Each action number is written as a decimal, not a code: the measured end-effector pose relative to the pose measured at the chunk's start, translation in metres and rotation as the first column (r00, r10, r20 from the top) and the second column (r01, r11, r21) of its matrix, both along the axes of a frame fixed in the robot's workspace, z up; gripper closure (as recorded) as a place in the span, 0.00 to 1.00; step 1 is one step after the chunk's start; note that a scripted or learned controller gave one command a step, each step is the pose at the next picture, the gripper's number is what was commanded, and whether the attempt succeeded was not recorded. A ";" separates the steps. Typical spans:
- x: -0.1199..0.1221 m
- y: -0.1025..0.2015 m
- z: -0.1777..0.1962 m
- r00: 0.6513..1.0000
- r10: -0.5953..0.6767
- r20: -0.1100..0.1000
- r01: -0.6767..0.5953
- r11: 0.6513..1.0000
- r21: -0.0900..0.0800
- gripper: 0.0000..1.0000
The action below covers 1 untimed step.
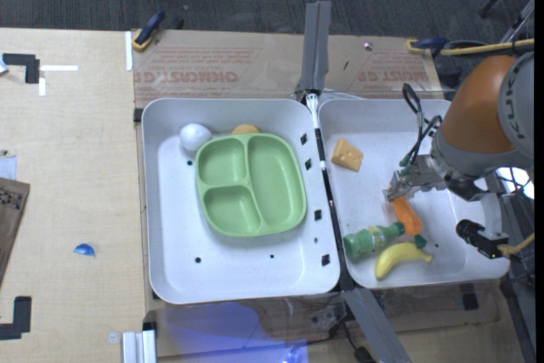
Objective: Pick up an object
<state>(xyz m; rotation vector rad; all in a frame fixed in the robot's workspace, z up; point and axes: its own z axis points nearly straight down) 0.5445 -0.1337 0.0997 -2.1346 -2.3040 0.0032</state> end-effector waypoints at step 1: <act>0.031 0.045 0.092 1.000 0.010 0.001 -0.010 1.000 0.000 1.00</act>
